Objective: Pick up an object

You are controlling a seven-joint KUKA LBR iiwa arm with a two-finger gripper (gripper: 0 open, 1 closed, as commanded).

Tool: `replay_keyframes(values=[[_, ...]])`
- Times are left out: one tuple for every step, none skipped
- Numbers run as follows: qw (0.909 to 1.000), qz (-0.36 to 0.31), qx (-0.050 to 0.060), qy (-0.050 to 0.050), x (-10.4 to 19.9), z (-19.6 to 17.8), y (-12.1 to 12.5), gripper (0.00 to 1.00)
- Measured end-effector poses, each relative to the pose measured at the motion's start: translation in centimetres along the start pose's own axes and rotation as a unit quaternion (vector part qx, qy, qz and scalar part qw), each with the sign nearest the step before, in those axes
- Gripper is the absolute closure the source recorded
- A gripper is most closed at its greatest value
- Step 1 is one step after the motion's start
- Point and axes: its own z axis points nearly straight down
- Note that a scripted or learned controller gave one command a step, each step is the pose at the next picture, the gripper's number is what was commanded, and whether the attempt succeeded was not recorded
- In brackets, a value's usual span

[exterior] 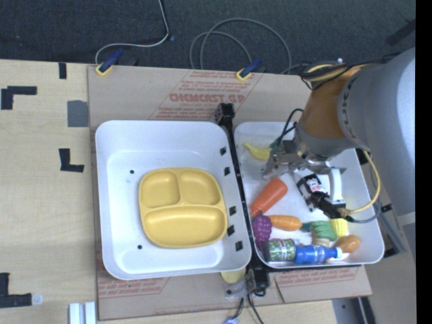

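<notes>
Carrot: large orange one, right bin, near its left wall; long axis runs from seven to one o'clock. Lies at seven o'clock from the gripper, just beside it, apart. Banana at nine o'clock of the gripper. Gripper: nothing seen between its fingers; how far they spread, I cannot tell.

A pale wooden bench with black tape marks spreads toward nine o'clock; dark carpet lies at twelve, crossed by looping grey cable.
</notes>
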Motion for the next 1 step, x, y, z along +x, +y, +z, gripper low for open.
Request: replay_keyframes(values=[[1.0, 0.0, 0.0, 0.0, 0.0, 0.08, -0.03, 0.0]])
